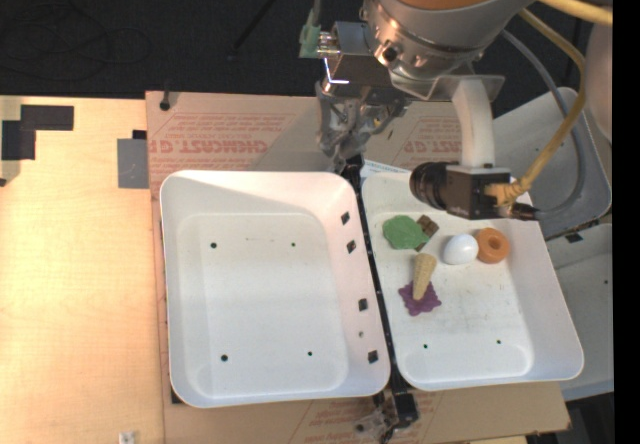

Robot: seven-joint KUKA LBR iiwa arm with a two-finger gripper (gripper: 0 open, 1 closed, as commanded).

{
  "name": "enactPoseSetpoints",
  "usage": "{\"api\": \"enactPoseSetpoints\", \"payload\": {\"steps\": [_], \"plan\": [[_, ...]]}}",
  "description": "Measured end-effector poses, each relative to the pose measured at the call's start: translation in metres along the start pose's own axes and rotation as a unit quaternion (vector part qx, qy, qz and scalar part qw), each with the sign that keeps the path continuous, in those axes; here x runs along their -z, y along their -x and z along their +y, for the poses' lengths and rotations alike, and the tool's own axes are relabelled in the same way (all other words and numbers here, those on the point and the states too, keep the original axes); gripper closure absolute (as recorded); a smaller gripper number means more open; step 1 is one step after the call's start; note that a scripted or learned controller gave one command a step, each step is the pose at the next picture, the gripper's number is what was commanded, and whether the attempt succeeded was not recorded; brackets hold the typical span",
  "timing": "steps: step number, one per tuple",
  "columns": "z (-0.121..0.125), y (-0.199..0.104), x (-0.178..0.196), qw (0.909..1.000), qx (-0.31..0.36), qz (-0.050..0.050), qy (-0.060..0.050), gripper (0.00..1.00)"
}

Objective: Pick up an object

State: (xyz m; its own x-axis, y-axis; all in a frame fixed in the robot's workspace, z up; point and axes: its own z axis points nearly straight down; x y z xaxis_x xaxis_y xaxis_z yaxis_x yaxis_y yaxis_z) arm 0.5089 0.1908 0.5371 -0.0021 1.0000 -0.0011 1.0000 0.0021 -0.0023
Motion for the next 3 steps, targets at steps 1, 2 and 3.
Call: {"api": "enactPoseSetpoints", "payload": {"steps": [1, 2, 3], "plan": [[-0.0346, -0.0376, -0.0001, 1.0000, 0.001, 0.000, -0.002, 1.00], [-0.0336, -0.0376, 0.0095, 1.0000, 0.003, -0.001, -0.003, 1.00], [-0.0336, -0.0375, 0.0090, 1.0000, 0.003, -0.001, -0.004, 0.00]]}}
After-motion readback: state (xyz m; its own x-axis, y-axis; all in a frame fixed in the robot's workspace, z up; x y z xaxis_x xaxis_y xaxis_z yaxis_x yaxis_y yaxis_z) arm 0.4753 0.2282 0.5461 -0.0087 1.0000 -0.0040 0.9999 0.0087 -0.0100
